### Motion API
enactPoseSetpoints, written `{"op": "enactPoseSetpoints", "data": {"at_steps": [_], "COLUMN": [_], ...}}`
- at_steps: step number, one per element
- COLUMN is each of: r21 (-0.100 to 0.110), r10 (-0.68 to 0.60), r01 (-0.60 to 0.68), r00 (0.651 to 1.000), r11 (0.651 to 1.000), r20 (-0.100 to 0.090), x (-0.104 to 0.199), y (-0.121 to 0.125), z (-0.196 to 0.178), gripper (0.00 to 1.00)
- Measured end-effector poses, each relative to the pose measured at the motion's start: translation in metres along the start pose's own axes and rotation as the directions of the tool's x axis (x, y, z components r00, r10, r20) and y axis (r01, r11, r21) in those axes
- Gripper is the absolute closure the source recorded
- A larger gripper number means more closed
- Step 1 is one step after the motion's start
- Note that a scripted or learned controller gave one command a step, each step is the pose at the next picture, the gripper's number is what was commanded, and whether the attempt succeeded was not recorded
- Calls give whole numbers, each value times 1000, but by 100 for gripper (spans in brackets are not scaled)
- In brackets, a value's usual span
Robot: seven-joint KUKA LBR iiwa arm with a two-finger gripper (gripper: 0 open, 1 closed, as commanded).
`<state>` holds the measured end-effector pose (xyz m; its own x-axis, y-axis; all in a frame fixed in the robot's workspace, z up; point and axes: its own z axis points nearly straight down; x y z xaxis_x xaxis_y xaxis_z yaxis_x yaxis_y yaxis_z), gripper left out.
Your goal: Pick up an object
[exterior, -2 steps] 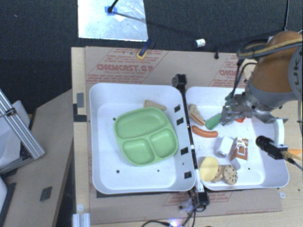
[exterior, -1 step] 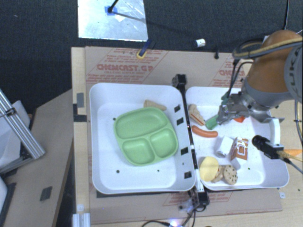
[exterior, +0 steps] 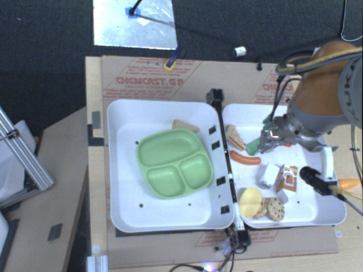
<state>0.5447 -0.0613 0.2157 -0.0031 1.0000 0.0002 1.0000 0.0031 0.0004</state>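
My gripper (exterior: 270, 140) hangs over the upper middle of the right bin (exterior: 329, 211), at the end of the grey and orange arm reaching in from the right. Just left of it and below lies a small green item (exterior: 252, 148), partly under the gripper. An orange-red sausage (exterior: 245, 158) lies beside that, and a tan wedge (exterior: 233, 135) sits near the bin's left wall. Lower down are a white block (exterior: 266, 175), a small printed carton (exterior: 286, 180), a yellow round piece (exterior: 249, 199) and some cookies (exterior: 274, 209).
The left bin (exterior: 122, 208) holds a green divided plate (exterior: 173, 163) and a tan bread-like piece (exterior: 186, 126) behind it. An orange item (exterior: 349, 183) sticks out at the right bin's right rim. A divider rail with black clips (exterior: 222, 152) separates the bins.
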Motion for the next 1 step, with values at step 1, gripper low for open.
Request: {"op": "enactPoseSetpoints", "data": {"at_steps": [1], "r21": [-3], "r10": [2], "r01": [-2], "r00": [1000], "r11": [1000], "r20": [1], "x": [-9], "y": [-4], "z": [-18], "gripper": [100]}}
